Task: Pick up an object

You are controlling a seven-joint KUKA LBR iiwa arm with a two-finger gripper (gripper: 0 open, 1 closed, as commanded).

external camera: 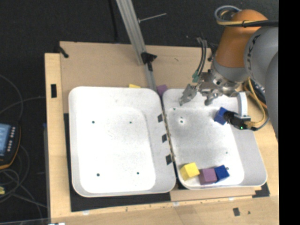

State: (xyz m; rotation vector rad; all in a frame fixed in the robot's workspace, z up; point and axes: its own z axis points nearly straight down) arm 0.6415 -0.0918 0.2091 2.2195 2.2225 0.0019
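Hovering over the right bin (pixel 243 146) far edge, the gripper (pixel 199 96) has its fingers spread wide, holding nothing; yellow block (pixel 189 170), purple block (pixel 207 176) and blue block (pixel 221 172) lie at the near rim.

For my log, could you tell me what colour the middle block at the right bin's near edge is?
Purple block, clearest in the camera view.

Just one fixed camera, up above the bench (pixel 112 64), looking down at a slant, both bins fit in.

A tan wooden bench (pixel 93 64) stands on dark floor (pixel 28 22) strewn with cables (pixel 18 102).
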